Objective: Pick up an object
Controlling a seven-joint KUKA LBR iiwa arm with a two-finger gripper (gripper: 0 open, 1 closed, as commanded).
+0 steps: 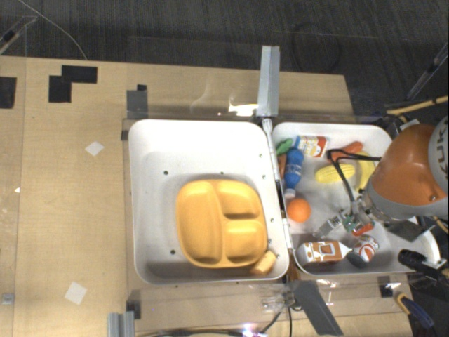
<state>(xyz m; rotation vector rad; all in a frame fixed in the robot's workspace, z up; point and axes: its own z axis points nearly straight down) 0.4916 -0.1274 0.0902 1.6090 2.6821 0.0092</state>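
The right bin [319, 267] holds several small items: an orange ball [299, 210], a blue bottle [293, 167], a yellow banana-like piece [335, 173], a small carton [324, 251] near the front, and a round can [364, 249]. My gripper [349, 221] hangs low over the middle of this bin, just right of the orange ball and above the carton. The arm's orange band [410, 167] covers the bin's right part. Nothing shows between the fingers.
The left bin [151, 153] holds a yellow divided plate [219, 222] and a small tan block [264, 261] at its front right corner. A metal post [269, 79] stands behind the wall between the bins. Black cable runs over the right bin.
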